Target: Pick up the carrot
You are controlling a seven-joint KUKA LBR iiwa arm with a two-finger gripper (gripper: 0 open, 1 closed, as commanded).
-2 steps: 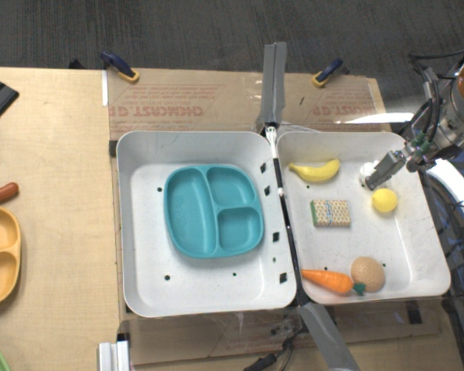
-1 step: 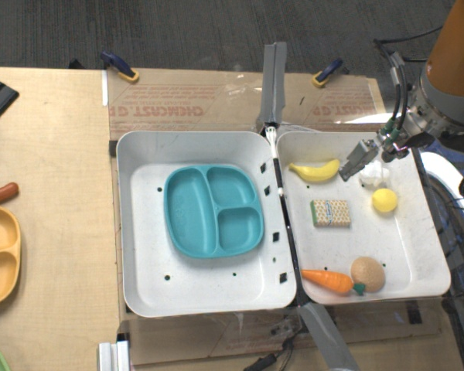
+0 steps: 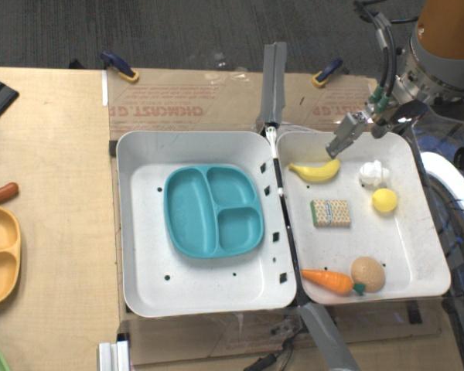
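We see the gripper [image 3: 337, 147] at 12 o'clock of right bin [image 3: 425, 207], above banana [image 3: 315, 171]; finger state unclear. Carrot [image 3: 327, 281] at 7 o'clock, untouched.

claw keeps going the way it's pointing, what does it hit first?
Probably the banana: the claw points down-left, its tip just above the banana's right end. Height above it is unclear. The carrot lies well off that line.
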